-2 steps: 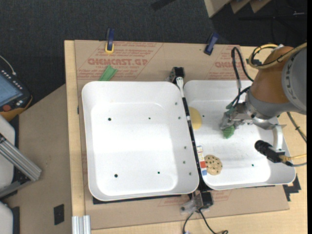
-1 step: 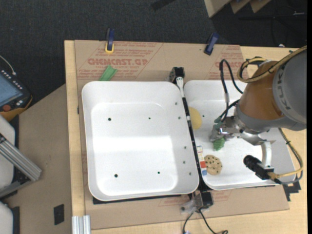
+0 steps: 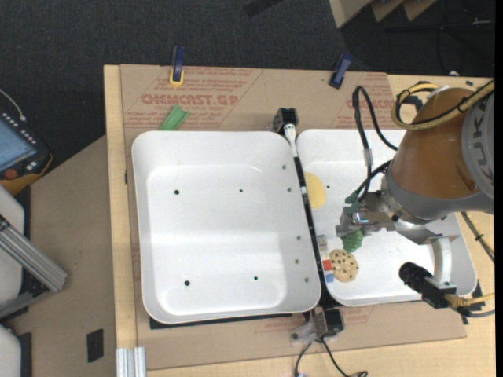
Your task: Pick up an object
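The right bin (image 3: 409,151) holds a yellow flat piece (image 3: 316,188) against its left wall. Nearer the front lie a round tan cookie-like disc with dark spots (image 3: 343,265) and a small red and blue piece (image 3: 328,266) beside it. A green object (image 3: 351,240) lies just above the disc. My gripper (image 3: 354,220) hangs low over the bin's left half, directly above the green object and very close to it. The grey and orange arm covers the right half of the bin.
The left bin (image 3: 212,218) lies beside the right one, with a black divider strip (image 3: 302,203) between them. A green strip (image 3: 174,118) lies on the cardboard behind the left bin. Two clamps (image 3: 177,61) (image 3: 340,69) grip the board's far edge.
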Available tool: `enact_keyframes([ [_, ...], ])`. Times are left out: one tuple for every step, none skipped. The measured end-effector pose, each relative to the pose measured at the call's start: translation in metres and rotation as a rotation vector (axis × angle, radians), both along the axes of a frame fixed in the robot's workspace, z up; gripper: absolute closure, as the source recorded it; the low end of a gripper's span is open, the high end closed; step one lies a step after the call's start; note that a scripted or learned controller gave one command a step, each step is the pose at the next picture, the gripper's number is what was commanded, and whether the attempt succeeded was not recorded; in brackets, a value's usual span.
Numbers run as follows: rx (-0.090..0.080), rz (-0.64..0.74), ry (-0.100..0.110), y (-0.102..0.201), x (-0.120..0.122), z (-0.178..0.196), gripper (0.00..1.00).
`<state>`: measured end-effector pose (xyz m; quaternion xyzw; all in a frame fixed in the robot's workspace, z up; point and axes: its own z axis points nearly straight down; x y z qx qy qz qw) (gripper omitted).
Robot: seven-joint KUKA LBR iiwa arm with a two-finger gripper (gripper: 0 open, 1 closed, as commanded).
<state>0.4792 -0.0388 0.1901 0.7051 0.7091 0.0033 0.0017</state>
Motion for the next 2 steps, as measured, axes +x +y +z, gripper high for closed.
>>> enact_keyframes([
  [-0.002,0.0,0.001,0.031,0.08,-0.005,1.0],
  [0.002,0.003,0.008,0.107,0.053,0.013,1.0],
])
